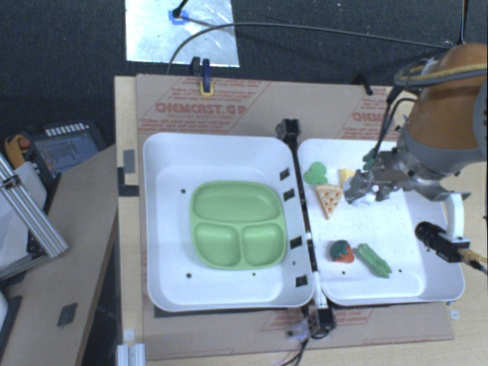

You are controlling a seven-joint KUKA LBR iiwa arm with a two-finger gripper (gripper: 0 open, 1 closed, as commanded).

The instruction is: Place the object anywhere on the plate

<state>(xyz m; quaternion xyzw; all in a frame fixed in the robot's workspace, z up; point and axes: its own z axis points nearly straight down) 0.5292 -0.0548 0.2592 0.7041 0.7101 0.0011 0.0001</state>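
At the near edge of the table, a small black clip sits at six o'clock where the two white bins meet. Just beyond it, in the right bin, a green bean-like vegetable lies slanted at about five o'clock of that bin's middle, and a little orange and dark green toy rests just to its nine o'clock, close but apart. In the left bin, a pale green plate with three compartments lies flat near the centre, with nothing on it. Farther back in the right bin, a wedge of yellow pizza points toward six o'clock, near the divider between the bins; a green leafy piece lies at its eleven o'clock, and a small pale yellow block at its one o'clock. The pincer hangs low over the bin at three o'clock of the pizza, just beside it; whether it is open or closed cannot be told, and nothing can be seen in its hold. The grey arm with its orange band reaches in from three o'clock. At the far edge, at twelve o'clock, a yellow and blue clamp grips the table.
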